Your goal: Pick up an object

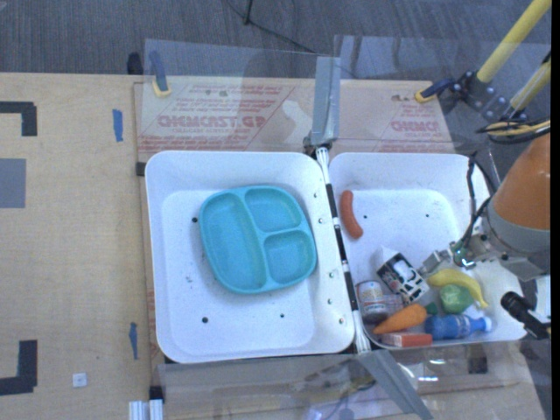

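Hovering low at the right bin's (394, 201) near right corner, gripper (444, 261) — grip impossible to tell — closing on a heap crowded against the near wall: banana (455, 280), lime (454, 298), carrot (401, 318), bottle (455, 326). Sausage (350, 213) lying apart, farther left. Blue tray (257, 237) sitting in the left bin (175, 261).

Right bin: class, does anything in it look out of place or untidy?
Yes. Most items sit heaped in the right bin's near corner: banana, carrot, blue bottle and can crowd together. The sausage lies alone by the divider.
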Controlling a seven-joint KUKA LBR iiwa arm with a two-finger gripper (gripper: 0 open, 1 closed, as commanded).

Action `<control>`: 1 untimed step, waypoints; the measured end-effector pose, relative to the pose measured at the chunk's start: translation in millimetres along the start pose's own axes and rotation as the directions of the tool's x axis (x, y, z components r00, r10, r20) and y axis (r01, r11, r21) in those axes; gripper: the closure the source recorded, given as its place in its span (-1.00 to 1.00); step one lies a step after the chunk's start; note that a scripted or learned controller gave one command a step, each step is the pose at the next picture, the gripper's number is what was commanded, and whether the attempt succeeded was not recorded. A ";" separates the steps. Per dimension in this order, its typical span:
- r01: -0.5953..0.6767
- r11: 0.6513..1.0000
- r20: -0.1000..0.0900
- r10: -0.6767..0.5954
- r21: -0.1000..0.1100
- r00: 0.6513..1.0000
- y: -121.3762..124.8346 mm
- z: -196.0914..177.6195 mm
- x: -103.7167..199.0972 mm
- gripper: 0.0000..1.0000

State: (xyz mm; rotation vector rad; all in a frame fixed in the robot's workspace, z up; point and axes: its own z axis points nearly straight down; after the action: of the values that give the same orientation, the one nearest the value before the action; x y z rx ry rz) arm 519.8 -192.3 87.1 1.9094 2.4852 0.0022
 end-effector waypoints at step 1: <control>0.223 0.975 0.003 -0.223 -0.004 0.975 -26.1 -0.8 45.2 -1.00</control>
State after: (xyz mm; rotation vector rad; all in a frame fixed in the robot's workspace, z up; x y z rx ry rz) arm 483.0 -155.3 87.5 1.6154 2.6796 0.0036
